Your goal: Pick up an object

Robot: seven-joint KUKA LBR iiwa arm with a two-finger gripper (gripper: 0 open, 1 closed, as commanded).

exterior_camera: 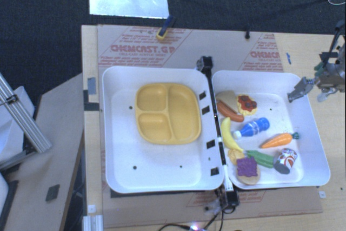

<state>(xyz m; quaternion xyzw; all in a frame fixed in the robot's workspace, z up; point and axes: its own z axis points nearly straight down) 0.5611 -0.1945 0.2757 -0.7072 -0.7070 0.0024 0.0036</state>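
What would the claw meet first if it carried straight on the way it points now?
Judging by its slant, the claw points down-left into the right bin. It would probably meet bare bin floor first, with the carrot beyond; depth is unclear.

The arm enters at the frame's three o'clock edge, little of it in sight. Its gripper [311, 89] points toward nine o'clock, tilted slightly down. The two grey fingers [299, 90] stand apart, with a clear gap and nothing between them.
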